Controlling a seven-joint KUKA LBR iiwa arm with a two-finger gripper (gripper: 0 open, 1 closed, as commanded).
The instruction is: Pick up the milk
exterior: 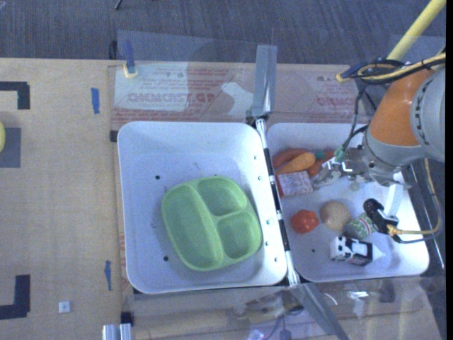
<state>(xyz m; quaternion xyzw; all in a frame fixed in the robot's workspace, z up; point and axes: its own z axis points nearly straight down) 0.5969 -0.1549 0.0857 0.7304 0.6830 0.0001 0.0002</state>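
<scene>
Milk (352,250) lies at 6 o'clock from the gripper (342,169), long axis near 3–9 o'clock; gripper aperture cannot be determined.

Cow-patterned milk carton (352,250), right bin

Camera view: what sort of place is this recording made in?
Probably a robotics lab bench set up for pick trials: two white bins, left and right, toy food such as the milk carton and a green divided plate, blue tape marks.
</scene>
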